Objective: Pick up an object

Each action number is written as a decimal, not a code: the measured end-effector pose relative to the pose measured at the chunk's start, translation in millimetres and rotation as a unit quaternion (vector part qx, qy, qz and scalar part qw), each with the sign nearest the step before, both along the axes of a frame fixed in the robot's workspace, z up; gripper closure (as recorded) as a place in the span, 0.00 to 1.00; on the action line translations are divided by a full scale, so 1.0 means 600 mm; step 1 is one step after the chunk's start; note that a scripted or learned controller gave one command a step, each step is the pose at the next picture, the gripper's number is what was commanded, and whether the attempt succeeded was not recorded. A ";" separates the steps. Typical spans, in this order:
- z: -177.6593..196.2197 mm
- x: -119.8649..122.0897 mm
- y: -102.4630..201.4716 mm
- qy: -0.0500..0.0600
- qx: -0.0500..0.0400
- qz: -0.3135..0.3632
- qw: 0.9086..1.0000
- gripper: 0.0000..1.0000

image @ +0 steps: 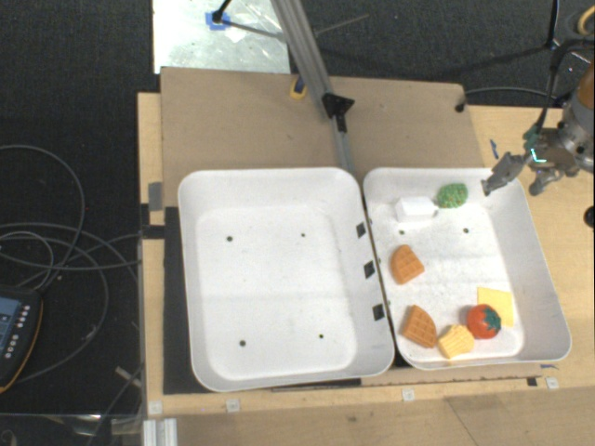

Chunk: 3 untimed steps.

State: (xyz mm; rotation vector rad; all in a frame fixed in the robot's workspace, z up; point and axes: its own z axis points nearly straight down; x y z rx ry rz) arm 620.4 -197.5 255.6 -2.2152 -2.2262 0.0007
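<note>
From the overhead camera, the gripper (517, 177) hangs at the far right edge of the right bin (539, 249), over its upper right corner, with its two dark fingers spread apart and nothing between them. Nearest to it, just to its left and a little lower inside that bin, lies a green broccoli-like toy (452, 195), and touching that on its far side sits a small white block (415, 209). Further from the gripper, down and to its left, an orange waffle-textured piece (406, 264) rests near the bin's left wall. Well below the gripper, along the bin's near edge, a cluster gathers: a second orange waffle-like wedge (418, 326), a yellow ridged piece (456, 341), a red tomato toy (483, 321) touching it, and a pale yellow cheese-like wedge (495, 301) just behind the tomato. No item lies directly under the spread fingers; the bin's raised rim stands between the gripper and the toys. Far to the gripper's left, the left bin (200, 277) adjoins the right one, joined by black clips (369, 268). A grey pole (307, 49) slants across the brown board (400, 119) above both bins, well left of the gripper.
</note>
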 end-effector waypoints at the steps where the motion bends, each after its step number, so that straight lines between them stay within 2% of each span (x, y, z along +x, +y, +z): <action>1: 0.004 0.001 0.000 -0.002 -0.001 0.001 1.000 0.00; 2: -0.081 -0.002 0.018 0.000 0.000 0.001 1.000 0.00; 3: -0.172 0.001 0.001 0.001 0.000 -0.002 1.000 0.00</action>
